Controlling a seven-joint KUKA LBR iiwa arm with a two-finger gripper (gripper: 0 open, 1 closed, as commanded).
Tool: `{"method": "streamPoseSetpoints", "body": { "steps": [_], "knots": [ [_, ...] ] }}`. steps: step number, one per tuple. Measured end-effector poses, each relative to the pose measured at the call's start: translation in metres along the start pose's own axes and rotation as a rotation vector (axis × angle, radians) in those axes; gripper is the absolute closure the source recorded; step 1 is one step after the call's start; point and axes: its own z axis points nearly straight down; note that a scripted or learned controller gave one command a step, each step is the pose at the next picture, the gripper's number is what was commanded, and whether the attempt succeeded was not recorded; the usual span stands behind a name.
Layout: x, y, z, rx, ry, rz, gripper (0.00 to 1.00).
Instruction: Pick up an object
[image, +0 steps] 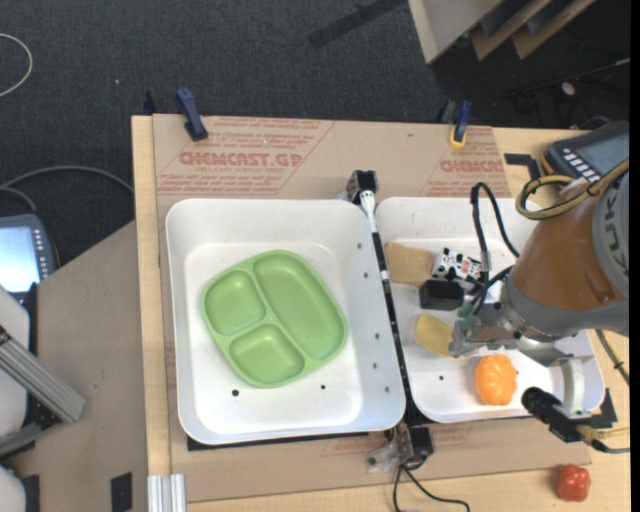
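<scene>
Down by the bench's front edge sits a small red thing (572, 482), well off from the pincer (466, 338). That pincer hangs low in the right bin (430, 398); whether it's spread I cannot tell. An orange ball (495, 380) lies just beside it, a pale yellow piece (432, 335) touching its other side.

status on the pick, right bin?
End effector low in right bin, at yellow piece; grasp unconfirmed. Orange fruit-shaped object beside it, tan block farther back. Green divided plate in left bin.
</scene>
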Motion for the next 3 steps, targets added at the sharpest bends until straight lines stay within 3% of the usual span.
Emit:
{"method": "streamPoseSetpoints", "body": {
  "steps": [1,3],
  "knots": [
    [0.000,0.002,-0.016,-0.012,-0.003,-0.002,1.00],
    [0.000,0.003,-0.035,-0.016,-0.005,-0.001,1.00]
  ]
}}
